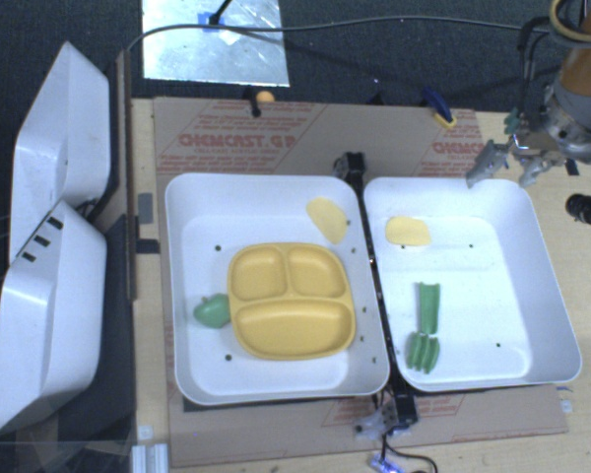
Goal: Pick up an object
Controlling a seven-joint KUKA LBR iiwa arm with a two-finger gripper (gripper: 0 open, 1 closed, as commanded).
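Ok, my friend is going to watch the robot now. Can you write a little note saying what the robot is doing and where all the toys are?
Gripper: open, holding nothing, hovering over the back right corner of the right bin.
Left bin: yellow divided plate in the middle, small green toy touching its left edge, pale yellow piece near the back right.
Right bin: another pale yellow piece at the back left, green fork lying toward the front.
Done: nothing picked up yet.
Left: go down, grab one object, lift it.
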